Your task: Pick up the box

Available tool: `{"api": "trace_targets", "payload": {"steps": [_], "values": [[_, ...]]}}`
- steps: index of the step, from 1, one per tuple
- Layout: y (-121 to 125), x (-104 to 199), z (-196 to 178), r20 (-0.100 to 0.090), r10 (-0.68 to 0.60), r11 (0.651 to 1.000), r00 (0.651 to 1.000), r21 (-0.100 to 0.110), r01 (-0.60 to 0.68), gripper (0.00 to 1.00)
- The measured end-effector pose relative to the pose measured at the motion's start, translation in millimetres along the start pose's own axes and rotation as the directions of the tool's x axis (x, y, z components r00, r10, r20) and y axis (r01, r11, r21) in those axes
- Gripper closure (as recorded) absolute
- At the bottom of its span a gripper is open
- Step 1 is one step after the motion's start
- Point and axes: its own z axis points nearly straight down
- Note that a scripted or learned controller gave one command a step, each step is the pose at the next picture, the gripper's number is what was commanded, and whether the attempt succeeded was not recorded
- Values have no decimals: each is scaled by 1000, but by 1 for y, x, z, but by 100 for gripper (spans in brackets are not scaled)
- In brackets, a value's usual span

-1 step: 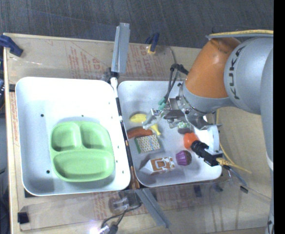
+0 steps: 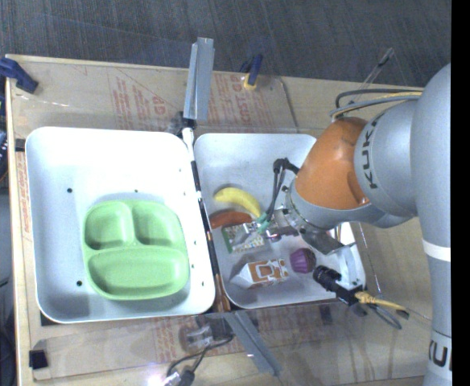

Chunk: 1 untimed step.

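You see the grey arm's gripper [image 2: 269, 225] low in the right white bin [image 2: 243, 147], grip state impossible to tell, small white-and-orange carton box [image 2: 261, 272] lying just below it, beside a purple round object [image 2: 302, 260].

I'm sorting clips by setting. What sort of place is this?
Probably a robotics lab bench: a KUKA arm reaches over two white bins, clamps grip the plywood bench, and toy food such as a banana lies in one bin.

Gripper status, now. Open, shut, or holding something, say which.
Gripper: cannot be told. It sits low in the right bin, close above the green packet, with the box lying apart from it nearer the front wall.
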Motion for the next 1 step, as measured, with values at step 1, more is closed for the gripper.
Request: {"api": "trace_targets", "payload": {"steps": [1], "values": [[0, 0, -10, 2, -6, 1000, 1000, 0, 6, 100]]}}
